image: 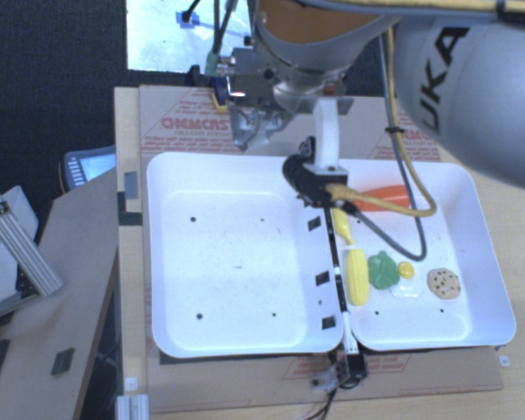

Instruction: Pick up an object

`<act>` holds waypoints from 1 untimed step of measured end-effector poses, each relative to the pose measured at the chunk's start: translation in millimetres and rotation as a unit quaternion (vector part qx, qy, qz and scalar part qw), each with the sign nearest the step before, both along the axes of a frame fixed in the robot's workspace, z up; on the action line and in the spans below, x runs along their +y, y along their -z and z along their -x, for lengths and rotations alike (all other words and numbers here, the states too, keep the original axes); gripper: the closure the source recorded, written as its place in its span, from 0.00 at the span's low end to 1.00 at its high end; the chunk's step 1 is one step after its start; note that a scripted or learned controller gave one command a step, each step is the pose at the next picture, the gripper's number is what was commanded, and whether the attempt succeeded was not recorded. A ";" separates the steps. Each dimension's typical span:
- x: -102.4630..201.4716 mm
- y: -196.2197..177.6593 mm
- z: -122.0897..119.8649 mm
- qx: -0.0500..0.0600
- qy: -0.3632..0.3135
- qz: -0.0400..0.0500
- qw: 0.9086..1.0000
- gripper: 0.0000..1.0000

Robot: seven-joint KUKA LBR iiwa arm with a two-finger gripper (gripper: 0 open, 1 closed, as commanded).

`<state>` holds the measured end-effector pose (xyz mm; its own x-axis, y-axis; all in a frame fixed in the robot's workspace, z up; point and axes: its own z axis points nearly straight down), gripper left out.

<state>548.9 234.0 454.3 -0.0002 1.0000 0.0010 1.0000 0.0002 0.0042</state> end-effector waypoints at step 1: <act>0.4 -2.3 27.9 0.002 -0.002 0.000 1.000 1.00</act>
